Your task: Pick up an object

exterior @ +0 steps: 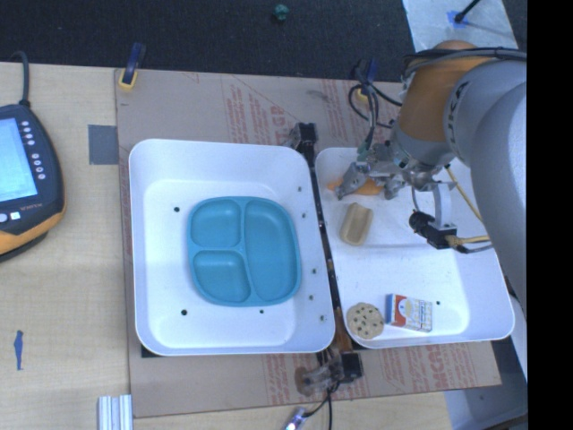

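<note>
The arm (466, 97) leans in from the right and has its gripper (372, 182) low over the far end of the right bin (403, 267), close to the wall it shares with the left bin (152, 240). From where I stand the wrist hides too much, so I cannot tell whether the jaws are apart or together, and nothing is plainly held. Just beside the gripper, against that far corner, lies a small orange piece (335, 184); I'd guess that is the target, since the tool sits closest to it. A tan block (356, 224) lies a little nearer, apart from both. The cookie (364, 320) and a small carton (409, 313) sit side by side at the near end, well away. The left bin holds just a blue plate (243, 249). A piece tucked by the wall leaves little room, so the grab looks awkward.
</note>
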Tool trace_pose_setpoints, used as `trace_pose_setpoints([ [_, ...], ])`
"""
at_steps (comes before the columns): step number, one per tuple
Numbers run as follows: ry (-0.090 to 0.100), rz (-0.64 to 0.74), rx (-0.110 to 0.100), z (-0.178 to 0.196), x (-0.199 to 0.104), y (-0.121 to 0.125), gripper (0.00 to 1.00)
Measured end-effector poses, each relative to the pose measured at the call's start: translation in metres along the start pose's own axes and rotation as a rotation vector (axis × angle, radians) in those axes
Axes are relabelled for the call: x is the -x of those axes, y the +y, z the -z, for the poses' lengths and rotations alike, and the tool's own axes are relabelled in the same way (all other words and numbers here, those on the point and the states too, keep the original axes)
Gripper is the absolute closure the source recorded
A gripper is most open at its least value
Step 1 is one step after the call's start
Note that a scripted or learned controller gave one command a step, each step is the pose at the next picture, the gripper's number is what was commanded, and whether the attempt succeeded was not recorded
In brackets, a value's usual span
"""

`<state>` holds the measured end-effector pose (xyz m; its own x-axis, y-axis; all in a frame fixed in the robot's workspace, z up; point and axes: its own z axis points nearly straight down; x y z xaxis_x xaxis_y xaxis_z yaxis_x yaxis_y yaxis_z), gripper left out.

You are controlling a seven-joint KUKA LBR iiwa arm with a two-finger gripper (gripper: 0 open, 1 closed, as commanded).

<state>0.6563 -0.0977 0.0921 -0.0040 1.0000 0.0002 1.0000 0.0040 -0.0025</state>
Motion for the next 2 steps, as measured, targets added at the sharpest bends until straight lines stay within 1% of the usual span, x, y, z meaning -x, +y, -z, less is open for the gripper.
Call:
trace_pose_setpoints([
  [1,-0.002,0.001,-0.002,-0.001,-0.003,-0.053,0.0],
  [2,0.0,-0.001,0.001,0.027,0.001,0.0,0.0],
])
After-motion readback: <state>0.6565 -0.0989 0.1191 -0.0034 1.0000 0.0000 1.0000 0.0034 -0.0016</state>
